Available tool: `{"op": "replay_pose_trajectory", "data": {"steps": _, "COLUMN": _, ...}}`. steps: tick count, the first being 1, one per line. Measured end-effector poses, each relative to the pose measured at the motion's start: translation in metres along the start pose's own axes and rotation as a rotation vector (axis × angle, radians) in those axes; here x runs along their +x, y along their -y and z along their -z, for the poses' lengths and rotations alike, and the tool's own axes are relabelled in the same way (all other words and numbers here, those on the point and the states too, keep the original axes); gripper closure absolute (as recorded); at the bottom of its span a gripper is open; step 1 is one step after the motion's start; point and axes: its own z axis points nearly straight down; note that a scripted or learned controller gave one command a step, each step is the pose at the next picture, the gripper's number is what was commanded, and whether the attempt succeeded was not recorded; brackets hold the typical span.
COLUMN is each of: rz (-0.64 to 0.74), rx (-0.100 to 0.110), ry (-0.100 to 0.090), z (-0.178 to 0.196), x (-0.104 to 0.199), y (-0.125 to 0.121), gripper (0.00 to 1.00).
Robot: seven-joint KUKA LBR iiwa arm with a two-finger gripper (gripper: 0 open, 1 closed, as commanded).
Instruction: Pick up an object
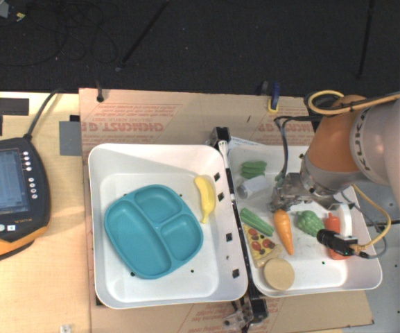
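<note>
As I look down on the surface (47, 103), two white bins (154, 161), one teal tray (154, 231), one banana (204, 196), one orange carrot (283, 230) below my claw (283, 198), grip state I cannot tell.

Fixed overhead slant on both bins (102, 186)

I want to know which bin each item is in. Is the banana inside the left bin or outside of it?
Inside. The banana lies on the floor of the left bin, next to the teal divided plate and near the wall shared with the right bin.
</note>
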Motion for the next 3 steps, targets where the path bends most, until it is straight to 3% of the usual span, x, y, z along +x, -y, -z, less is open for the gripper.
{"op": "replay_pose_trajectory", "data": {"steps": 1, "rz": -0.002, "rx": 0.0, "ry": 0.0, "z": -0.0005, "x": -0.0003, "y": 0.0002, "gripper": 0.0}}
{"op": "replay_pose_trajectory", "data": {"steps": 2, "rz": -0.005, "rx": 0.003, "ry": 0.0, "z": 0.0092, "x": -0.0014, "y": 0.0006, "gripper": 1.0}}
{"op": "replay_pose_trajectory", "data": {"steps": 3, "rz": -0.006, "rx": 0.003, "ry": -0.001, "z": 0.0088, "x": -0.0013, "y": 0.0006, "gripper": 0.0}}
